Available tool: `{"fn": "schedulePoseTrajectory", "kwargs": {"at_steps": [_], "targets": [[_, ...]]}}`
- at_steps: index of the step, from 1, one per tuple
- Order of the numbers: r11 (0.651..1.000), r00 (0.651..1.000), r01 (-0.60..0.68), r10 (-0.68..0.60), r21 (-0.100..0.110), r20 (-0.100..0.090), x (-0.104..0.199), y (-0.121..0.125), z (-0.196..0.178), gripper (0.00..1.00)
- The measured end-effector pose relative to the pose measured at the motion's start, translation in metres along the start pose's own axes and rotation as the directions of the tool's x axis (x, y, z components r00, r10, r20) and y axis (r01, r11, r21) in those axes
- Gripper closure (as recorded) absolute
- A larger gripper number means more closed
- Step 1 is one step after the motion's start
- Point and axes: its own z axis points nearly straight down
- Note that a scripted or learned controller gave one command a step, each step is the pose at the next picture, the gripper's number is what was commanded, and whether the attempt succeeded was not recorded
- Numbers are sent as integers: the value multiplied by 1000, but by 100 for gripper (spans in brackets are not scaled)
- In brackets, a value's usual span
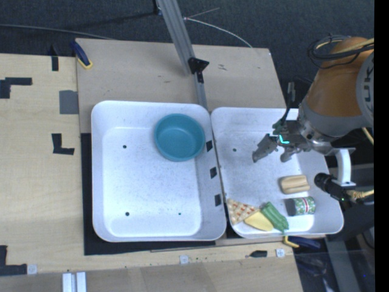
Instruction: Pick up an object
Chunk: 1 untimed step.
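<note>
My gripper point(275, 153) hangs over the middle of the right bin point(243, 123), its two dark fingers spread open with nothing between them. Below and to its right lies a tan wooden cylinder point(293, 184). Near the bin's front edge sit a small green-labelled can point(301, 206), a green vegetable piece point(275, 216), a yellow wedge point(258, 222) and a waffle-patterned slice point(240, 210). A blue bowl point(179, 137) stands upright at the back of the left bin point(109, 163).
A grey metal pole point(179, 32) slants down from the top to the gap between the bins. The arm's grey and orange body point(337, 96) fills the right side above the right bin. Cables run across the dark floor behind the bench.
</note>
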Motion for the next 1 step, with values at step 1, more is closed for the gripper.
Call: {"fn": "schedulePoseTrajectory", "kwargs": {"at_steps": [1], "targets": [[1000, 1000, 0, 0, -1, 0, 0, 0, 0, 0]]}}
